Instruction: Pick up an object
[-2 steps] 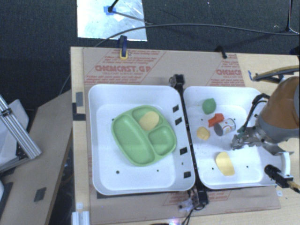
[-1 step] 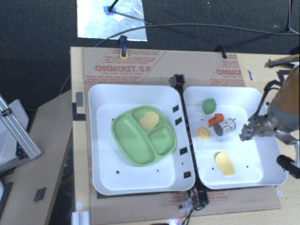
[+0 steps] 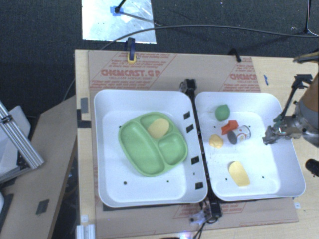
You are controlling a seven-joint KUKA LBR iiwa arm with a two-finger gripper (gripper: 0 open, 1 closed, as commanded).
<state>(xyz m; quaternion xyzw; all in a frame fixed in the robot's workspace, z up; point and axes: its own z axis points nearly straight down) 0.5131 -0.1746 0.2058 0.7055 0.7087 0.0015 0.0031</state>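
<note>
The right bin point(image 3: 279, 178) holds a green round object point(image 3: 222, 112), an orange-red piece point(image 3: 229, 127), a small silver can point(image 3: 239, 134) lying on its side, a small yellow ball point(image 3: 216, 142) and a yellow oblong object point(image 3: 239, 173). My gripper point(image 3: 272, 135) reaches in over the right bin's right side, well right of the can, with nothing visible in it. The left bin point(image 3: 107, 183) holds a green divided plate point(image 3: 144, 153) with a yellow object point(image 3: 158, 128) in its upper compartment.
Both bins rest on a cardboard sheet point(image 3: 149, 71) on the bench. A blue and yellow clamp point(image 3: 131, 49) grips the sheet's far edge. A metal frame point(image 3: 17, 138) stands at the left. Black clips point(image 3: 194, 158) line the divide between the bins.
</note>
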